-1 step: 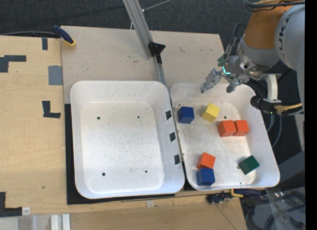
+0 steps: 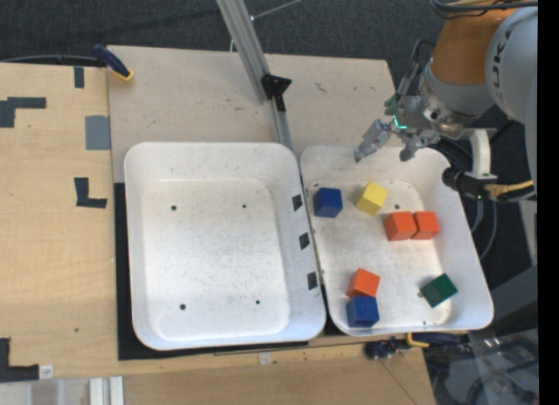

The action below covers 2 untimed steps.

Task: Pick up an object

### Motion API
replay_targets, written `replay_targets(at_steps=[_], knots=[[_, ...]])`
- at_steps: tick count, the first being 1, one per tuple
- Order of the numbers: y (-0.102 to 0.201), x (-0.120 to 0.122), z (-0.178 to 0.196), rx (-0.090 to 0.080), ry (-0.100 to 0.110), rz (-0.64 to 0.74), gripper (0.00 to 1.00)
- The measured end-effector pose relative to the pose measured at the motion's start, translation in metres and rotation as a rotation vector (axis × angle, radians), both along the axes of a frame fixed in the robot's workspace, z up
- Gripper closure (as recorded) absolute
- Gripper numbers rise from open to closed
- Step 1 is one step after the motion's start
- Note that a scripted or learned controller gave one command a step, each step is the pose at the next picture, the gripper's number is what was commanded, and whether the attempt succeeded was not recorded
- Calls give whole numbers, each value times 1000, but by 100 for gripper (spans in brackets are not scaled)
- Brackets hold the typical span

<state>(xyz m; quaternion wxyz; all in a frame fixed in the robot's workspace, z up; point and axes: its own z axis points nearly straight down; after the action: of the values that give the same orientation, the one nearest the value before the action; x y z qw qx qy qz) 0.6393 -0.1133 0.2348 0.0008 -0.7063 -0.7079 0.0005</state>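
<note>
Yellow cube (image 2: 372, 196) stands apart; orange pair (image 2: 411, 224) touching, perhaps blocking pincer.

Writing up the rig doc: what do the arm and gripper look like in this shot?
The arm is grey with a rounded orange band above the wrist and dark lettering on the grey shell. The gripper is small, metallic grey, with two thin fingers and a small green light at its base. Black cables loop around the wrist.

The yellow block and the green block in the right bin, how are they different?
The yellow block lies near the far end of the right white bin, close under the gripper; the green block lies near the bin's near right corner. The yellow is bright, the green dark. Both are small cubes, apart from other blocks.
</note>
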Motion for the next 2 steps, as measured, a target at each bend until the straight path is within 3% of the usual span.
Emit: replay_targets(at_steps=[2], knots=[[-1,3,-97,-1,4,0,0]])
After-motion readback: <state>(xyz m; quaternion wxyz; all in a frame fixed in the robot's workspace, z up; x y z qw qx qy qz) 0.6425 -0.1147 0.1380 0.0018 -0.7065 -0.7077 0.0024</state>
